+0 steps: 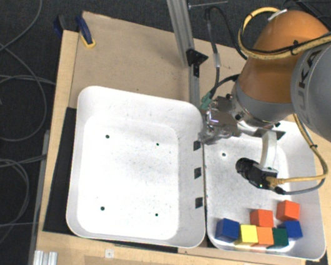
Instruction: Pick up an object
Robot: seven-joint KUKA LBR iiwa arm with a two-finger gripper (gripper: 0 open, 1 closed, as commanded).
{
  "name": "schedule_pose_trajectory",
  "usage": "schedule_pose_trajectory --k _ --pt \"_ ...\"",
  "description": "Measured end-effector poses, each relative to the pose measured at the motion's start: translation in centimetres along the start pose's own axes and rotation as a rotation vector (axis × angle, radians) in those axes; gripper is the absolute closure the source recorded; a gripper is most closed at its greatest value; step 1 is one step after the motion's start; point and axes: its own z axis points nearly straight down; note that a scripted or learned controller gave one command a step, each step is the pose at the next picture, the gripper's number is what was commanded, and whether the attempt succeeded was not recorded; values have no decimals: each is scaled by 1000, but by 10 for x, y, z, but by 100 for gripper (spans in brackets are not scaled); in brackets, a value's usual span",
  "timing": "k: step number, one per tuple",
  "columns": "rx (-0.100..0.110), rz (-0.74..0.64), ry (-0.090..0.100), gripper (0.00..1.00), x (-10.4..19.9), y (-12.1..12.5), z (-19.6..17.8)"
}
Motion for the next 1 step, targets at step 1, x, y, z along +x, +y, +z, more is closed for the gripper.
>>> schedule_pose_trajectory --k 1 --pt "1 1 -1 100 43 -16 -1"
